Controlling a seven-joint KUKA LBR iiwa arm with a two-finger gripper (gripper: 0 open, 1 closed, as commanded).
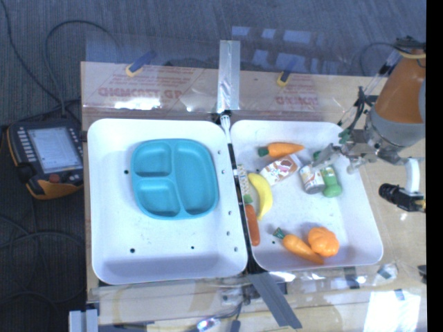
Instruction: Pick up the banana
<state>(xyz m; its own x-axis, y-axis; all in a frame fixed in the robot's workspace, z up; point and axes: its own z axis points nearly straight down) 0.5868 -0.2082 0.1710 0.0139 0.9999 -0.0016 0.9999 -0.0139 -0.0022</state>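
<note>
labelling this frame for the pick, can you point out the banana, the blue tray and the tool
banana (261,193): camera view, middle of its curved yellow body, left side of the right bin.
blue tray (174,178): camera view, on the ridge between its compartments, in the left bin.
tool (331,152): camera view, at its tip over the right bin's far right.

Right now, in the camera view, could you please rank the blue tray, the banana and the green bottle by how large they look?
1. blue tray, clearly largest
2. banana
3. green bottle, somewhat smaller than the banana
</note>
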